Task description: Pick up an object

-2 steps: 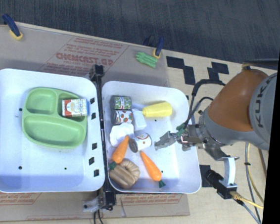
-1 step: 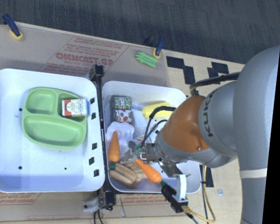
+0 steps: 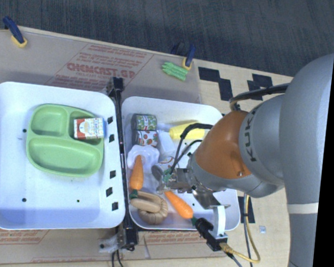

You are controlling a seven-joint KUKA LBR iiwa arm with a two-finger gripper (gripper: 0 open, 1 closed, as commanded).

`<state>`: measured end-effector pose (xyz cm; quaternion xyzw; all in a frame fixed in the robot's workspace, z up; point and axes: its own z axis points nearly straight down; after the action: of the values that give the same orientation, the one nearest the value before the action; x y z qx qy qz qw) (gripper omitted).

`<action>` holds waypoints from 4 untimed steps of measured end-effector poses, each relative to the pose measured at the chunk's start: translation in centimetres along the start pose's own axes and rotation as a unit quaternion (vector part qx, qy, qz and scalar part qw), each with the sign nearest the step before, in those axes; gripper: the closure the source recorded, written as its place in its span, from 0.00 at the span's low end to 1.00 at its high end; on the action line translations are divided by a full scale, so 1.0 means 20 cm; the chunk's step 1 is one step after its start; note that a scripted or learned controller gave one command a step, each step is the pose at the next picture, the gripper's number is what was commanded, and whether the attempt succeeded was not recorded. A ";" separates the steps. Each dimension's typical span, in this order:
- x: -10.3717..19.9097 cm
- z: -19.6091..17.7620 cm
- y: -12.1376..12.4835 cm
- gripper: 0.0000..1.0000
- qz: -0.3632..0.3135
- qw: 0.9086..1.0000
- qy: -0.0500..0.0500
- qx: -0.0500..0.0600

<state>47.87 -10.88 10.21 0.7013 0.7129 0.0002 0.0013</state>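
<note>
My gripper (image 3: 171, 181) reaches down into the right bin (image 3: 217, 219), its tip among the objects near the bin's middle. Right below it lies an orange carrot (image 3: 178, 204). A second carrot (image 3: 137, 173) lies to its left beside a white crumpled item (image 3: 145, 155). A tan pretzel-like piece (image 3: 148, 207) rests at the bin's front. Two small cans (image 3: 145, 122) (image 3: 146, 138) stand at the back left, and a yellow object (image 3: 182, 130) shows behind the wrist. The orange band (image 3: 224, 151) covers much of the bin.
The left bin (image 3: 5, 202) holds a green divided tray (image 3: 64, 152) with a small red-and-white carton (image 3: 89, 128) in one compartment. A green item (image 3: 175, 71) and clamps (image 3: 15, 32) lie on the cardboard behind the bins. A black divider (image 3: 115, 154) runs between the bins.
</note>
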 end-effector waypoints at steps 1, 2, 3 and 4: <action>0.17 -0.66 0.06 1.00 0.005 1.000 0.001 -0.001; 0.02 -0.84 0.32 1.00 0.005 1.000 0.001 0.000; -0.13 -0.54 0.21 1.00 0.006 1.000 0.001 0.002; -0.13 -0.54 0.21 0.00 0.006 1.000 0.001 0.002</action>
<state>52.16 -13.45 20.96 0.7053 0.7089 -0.0007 -0.0009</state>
